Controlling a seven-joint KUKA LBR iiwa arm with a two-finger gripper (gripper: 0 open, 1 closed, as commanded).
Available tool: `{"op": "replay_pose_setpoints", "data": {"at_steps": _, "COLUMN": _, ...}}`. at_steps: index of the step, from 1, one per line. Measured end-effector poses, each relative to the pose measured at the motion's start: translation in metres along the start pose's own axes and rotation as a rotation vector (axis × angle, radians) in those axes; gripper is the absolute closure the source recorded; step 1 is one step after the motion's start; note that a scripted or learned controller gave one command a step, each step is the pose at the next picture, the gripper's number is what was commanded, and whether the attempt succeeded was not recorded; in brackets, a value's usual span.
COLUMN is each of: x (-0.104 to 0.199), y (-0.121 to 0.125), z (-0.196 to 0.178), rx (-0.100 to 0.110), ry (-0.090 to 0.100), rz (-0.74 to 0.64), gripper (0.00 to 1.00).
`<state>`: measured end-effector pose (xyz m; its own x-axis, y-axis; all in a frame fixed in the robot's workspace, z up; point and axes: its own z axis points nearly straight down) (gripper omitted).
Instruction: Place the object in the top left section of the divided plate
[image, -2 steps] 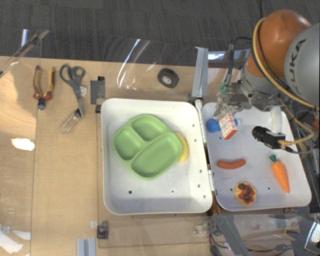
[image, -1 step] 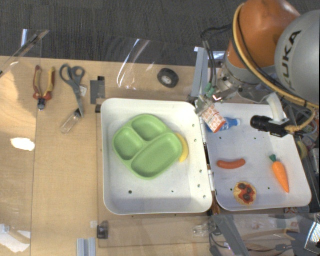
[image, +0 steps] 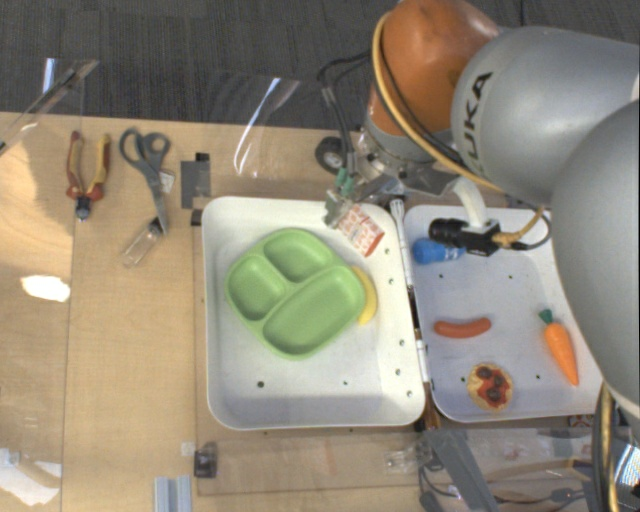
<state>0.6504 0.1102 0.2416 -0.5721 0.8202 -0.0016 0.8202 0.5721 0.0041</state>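
1. At the left of the worktop (image: 120, 330), red-handled pliers (image: 85, 172) and grey scissors (image: 148, 170) are laid side by side, with a small black block (image: 197, 178) just to their right.
2. The left bin (image: 300, 395) is occupied by a green divided plate (image: 297, 290) with three sections; nothing is seen lying in any of them.
3. A banana (image: 366, 298) is tucked against the plate's right edge, partly hidden under it.
4. A red-and-white packet (image: 360, 232) is seen tilted over the left bin's upper right corner, apart from the plate.
5. The claw (image: 342, 205) is placed at the packet's upper end; how far it is open, and whether the packet is gripped, cannot be told.
6. In the right bin (image: 520, 400) are found a blue object (image: 428, 253), a sausage (image: 462, 327), a pizza slice (image: 490, 386) and a carrot (image: 560, 350).
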Motion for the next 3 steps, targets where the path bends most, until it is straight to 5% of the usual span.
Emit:
{"op": "replay_pose_setpoints", "data": {"at_steps": 1, "x": 0.083, "y": 0.035, "z": -0.019, "rx": -0.003, "ry": 0.000, "rz": -0.079, "gripper": 1.00}}
{"op": "replay_pose_setpoints", "data": {"at_steps": 2, "x": 0.083, "y": 0.035, "z": -0.019, "rx": -0.003, "ry": 0.000, "rz": -0.078, "gripper": 0.00}}
{"op": "replay_pose_setpoints", "data": {"at_steps": 3, "x": 0.083, "y": 0.036, "z": -0.031, "rx": -0.009, "ry": -0.001, "rz": -0.081, "gripper": 1.00}}
